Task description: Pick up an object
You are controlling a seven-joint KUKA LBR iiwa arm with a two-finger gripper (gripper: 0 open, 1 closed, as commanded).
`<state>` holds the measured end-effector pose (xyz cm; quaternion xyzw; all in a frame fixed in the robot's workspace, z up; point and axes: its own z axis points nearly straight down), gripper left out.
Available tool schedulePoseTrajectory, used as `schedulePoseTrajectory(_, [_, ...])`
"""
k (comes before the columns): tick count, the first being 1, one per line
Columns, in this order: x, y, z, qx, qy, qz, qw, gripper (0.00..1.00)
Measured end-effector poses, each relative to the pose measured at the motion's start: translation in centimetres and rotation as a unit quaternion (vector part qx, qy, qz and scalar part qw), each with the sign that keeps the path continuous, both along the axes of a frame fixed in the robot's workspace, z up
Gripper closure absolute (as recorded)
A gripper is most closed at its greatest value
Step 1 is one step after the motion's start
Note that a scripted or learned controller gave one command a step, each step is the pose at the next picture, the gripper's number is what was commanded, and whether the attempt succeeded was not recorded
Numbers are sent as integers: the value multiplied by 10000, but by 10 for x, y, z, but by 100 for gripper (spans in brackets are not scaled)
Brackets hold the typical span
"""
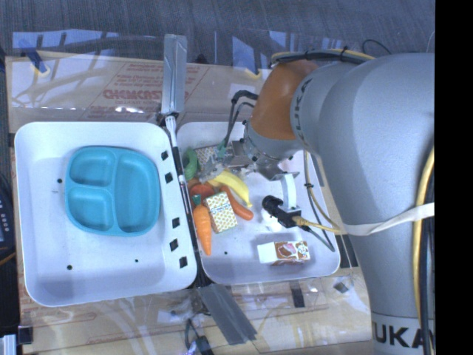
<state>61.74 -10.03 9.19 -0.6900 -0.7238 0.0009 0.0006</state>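
The end effector hung low over the right bin, above the banana (whether it was spread or closed could not be told). Beside the banana lay a carrot, a small patterned box and, nearer the bin's front, a brown-and-white carton. The left bin held a blue divided plate

Smooth rounded grey metal arm w/ glossy orange band sitting just above the claw. Black & yellow cables are looping over the band; a pale strap is crossing the casing beside the claw. White "KUKA" lettering is showing well below.
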Motion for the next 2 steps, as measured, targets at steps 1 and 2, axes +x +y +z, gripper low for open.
schedulePoseTrajectory(1, [0,0,8,-1,24,13,10000,100])
schedulePoseTrajectory(2, [25,63,130,4,-5,-327,9995,100])
